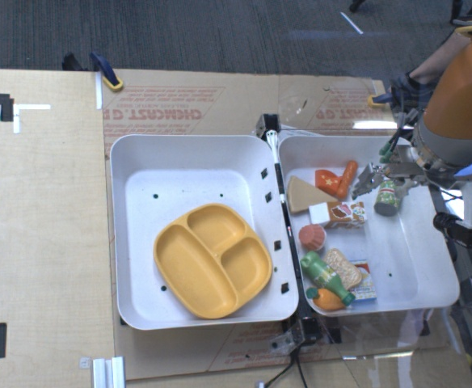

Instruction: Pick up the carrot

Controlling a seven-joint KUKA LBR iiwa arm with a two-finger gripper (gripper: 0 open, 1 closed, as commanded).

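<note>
- Grey metal and an orange band are what I see of my arm (456,95), reaching in from the right over the right bin (414,277).
- My pincer (379,180) hangs over the upper part of that bin; its dark fingers look spread apart, with nothing between them.
- Just below the pincer, a small green-and-grey bottle-like item (388,198) sits close to the fingertips; I cannot tell whether they touch it.
- The carrot (347,178), orange and slender, lies tilted just left of the pincer, leaning against a red pepper-like piece (328,182).
- Beside those, toward the bin's left wall, I see a tan wedge (301,193), a small white block (318,213) and a little printed carton (350,213).
- Lower down there is a round pinkish-red item (312,236).
- Near the front corner, a green bottle (325,275) lies across a speckled cracker-like slab (345,270), with a flat printed packet (364,285) under them.
- At the very front, a small orange item with a green tip (328,299) rests against the bottle's end; it is well apart from the carrot I am after.
- The left bin (139,217) holds a yellow divided plate (212,259) with three compartments, sitting at an angle.
- Both bins sit on brown printed cardboard (163,111) on the pale wood surface (38,241). Blue-and-yellow clamps (107,73) grip the cardboard's far edge.
</note>
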